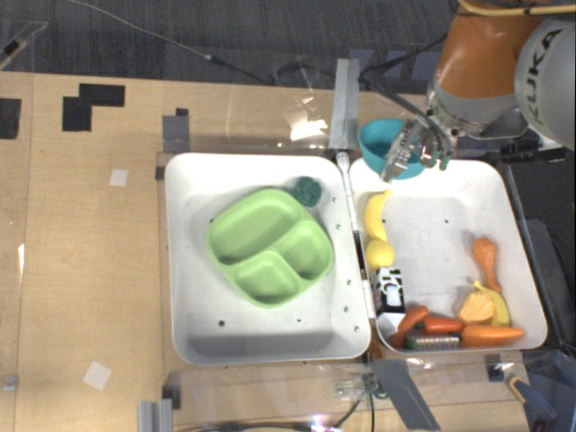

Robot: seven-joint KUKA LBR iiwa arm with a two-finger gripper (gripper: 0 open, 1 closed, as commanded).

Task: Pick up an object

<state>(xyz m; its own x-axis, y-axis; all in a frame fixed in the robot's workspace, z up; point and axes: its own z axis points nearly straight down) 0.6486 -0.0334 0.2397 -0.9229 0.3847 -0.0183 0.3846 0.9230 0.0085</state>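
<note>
Gripper (416, 154) above right bin (504, 196) back-left corner — fingers closed on teal cup (385, 142), cup raised at bin rim, banana (375, 216) and lemon (381, 254) along left wall, green tray (270, 246) in left bin (193, 322)

The arm (531, 57) is pale grey with black "KUKA" lettering and a broad orange band above its wrist. Dark cables cross its top. The gripper (416, 151) is small, metallic grey.

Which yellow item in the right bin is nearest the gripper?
The banana along the bin's left wall, just below the gripper; the lemon lies farther down.
</note>
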